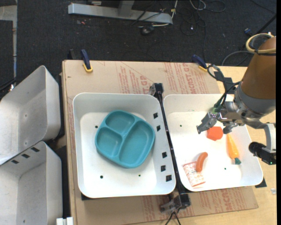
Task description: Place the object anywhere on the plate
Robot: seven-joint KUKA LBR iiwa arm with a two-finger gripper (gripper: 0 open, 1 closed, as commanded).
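Two white bins sit side by side on the table: the left bin (83, 145) bears the teal plate (125, 138), the right bin (250, 176) a carrot (232, 148), a sausage (201, 161) and a packet (193, 174). The tool (215, 126), fingers spread, hovers over the orange block (214, 133) without pinching it. This looks like the grasp stage; next it should descend, close on the block, then carry it left to the plate.

One fixed camera looks down at a slant on both bins, left bin (83, 132) and right bin (250, 176).

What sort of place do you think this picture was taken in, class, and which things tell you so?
Probably a robotics lab: a robot arm reaches over two white bins on a cardboard-covered bench, with toy food and a teal plate, and cables on the floor.
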